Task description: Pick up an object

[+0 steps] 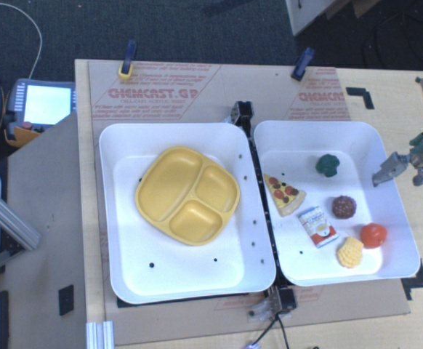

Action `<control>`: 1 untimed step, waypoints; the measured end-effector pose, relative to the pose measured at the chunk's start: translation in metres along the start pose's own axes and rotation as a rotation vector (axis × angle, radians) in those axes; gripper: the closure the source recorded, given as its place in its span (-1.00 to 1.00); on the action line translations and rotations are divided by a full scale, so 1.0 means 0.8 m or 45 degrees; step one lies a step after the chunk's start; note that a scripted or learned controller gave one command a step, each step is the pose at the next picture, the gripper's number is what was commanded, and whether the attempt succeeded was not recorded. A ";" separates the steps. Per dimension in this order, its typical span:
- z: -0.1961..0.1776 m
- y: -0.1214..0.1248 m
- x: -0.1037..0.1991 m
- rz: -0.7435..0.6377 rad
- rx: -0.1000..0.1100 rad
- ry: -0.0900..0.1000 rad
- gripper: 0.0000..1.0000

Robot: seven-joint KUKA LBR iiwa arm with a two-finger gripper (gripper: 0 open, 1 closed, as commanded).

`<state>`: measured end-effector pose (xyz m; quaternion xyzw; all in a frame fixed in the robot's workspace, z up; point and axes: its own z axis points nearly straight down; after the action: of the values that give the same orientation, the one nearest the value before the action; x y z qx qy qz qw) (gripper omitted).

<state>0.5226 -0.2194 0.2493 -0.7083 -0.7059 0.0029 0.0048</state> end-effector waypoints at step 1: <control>-0.007 0.003 0.001 -0.005 -0.015 -0.005 -1.00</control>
<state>0.5252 -0.2189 0.2552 -0.7070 -0.7072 0.0001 -0.0005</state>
